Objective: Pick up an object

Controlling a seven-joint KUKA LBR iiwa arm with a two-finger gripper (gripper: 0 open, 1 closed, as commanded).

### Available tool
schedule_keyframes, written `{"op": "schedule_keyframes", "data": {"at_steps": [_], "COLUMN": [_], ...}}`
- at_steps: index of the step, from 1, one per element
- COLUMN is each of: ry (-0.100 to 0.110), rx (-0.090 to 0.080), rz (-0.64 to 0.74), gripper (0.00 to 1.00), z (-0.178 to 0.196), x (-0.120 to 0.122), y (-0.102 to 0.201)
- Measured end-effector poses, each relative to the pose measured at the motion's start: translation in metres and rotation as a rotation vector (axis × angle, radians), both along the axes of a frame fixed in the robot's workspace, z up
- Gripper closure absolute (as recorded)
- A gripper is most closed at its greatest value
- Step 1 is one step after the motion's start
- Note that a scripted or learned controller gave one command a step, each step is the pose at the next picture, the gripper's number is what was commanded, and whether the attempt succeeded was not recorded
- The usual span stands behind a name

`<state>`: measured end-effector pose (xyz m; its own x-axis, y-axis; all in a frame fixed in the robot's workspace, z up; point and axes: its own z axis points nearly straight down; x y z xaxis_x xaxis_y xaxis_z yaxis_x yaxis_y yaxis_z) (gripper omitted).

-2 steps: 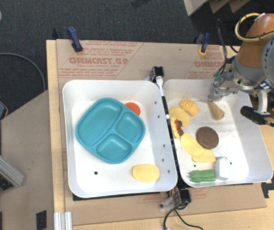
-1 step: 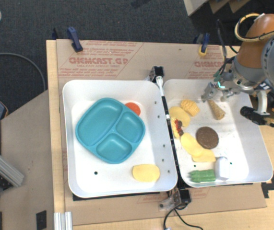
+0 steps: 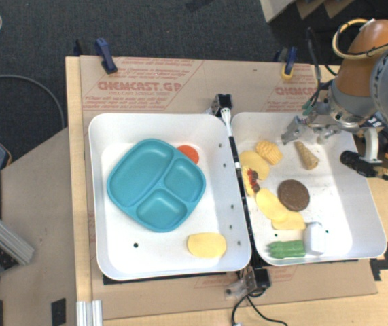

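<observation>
The claw hangs over the back part of the right bin, and I cannot tell how its fingers stand, because the metal parts are small and mixed together from this angle. Nothing visible sits between them.

The nearest thing to it is a small tan cone, lying on its side just below the claw, apart from the other pieces. I judge this is the likely target. It looks like a toy ice-cream cone of hard plastic: light, stiff and not fragile, but smooth, and its tapered form can slide out toward the thin end when it is pressed. The best hold is probably across the thicker half, with the fingers on its two long sides.

Further left in the same bin there is a ridged yellow piece, and near the middle a brown disc that touches some flat yellow pieces. The disc lies flat and low, so it gives little edge to grip. At the front edge a green piece lies beside a white block.

In the left bin a teal tray with three compartments covers part of an orange piece; the tray is too wide for such a claw. A yellow oval lies alone near the front.
</observation>
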<state>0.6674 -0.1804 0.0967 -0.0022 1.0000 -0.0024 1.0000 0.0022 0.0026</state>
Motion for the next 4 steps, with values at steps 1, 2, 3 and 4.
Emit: {"op": "schedule_keyframes", "data": {"at_steps": [1, 2, 3, 4], "ry": [0.000, 0.000, 0.012, -0.007], "rx": [0.013, 0.004, 0.003, 0.001], "rz": [-0.002, 0.002, 0.002, 0.001], "gripper": [0.00, 1.00, 1.00, 1.00], "z": [-0.010, 0.000, -0.012, 0.065], "x": [-0.032, -0.032, -0.020, -0.002], "y": [-0.034, -0.034, 0.027, 0.050]}}
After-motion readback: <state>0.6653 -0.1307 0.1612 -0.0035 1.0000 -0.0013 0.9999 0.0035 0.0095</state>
